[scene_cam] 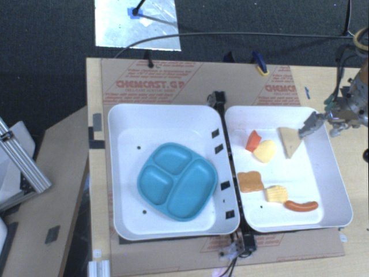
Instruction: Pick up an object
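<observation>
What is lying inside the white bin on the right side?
The right bin holds toy food: an orange piece, a yellow round piece, a beige wedge, a toast slice, a ridged yellow piece and a sausage. The gripper covers the wedge's upper corner.

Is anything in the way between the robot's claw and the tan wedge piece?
Nothing visible is. The gripper sits right at the upper right edge of the tan wedge in the right bin, with no other toy food between them.
</observation>
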You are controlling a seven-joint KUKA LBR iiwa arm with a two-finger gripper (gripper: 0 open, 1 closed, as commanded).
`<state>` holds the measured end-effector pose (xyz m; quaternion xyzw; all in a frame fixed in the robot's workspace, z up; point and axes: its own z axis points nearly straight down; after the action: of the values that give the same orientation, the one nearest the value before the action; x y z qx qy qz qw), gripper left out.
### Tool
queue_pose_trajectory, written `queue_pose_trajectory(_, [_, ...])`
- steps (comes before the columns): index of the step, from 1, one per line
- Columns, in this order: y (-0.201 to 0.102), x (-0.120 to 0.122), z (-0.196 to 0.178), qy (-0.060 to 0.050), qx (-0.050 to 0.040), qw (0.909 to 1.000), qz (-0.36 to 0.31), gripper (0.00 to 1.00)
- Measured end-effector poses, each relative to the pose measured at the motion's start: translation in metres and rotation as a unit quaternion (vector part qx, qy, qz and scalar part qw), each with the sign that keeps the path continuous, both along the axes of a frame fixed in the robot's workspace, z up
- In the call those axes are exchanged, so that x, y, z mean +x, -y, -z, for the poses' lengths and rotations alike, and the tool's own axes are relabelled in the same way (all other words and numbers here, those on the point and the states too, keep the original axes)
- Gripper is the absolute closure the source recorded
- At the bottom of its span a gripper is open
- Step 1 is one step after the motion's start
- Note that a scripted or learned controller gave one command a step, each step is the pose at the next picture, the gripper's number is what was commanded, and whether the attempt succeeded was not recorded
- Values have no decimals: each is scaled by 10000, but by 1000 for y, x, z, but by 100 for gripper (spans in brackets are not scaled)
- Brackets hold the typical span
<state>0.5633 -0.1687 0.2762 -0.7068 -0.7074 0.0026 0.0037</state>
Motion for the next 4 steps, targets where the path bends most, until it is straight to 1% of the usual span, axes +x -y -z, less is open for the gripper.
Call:
queue_pose_trajectory(1, [-1,2,-6,53,-11,10000,-14,0])
queue_pose_trajectory(2, [-1,-3,55,32,-5,10000,-2,0])
queue_pose_trajectory(3, [-4,-4,97,40,-6,10000,-2,0])
queue_pose_trajectory(4, [-11,2,144,34,-3,10000,-17,0])
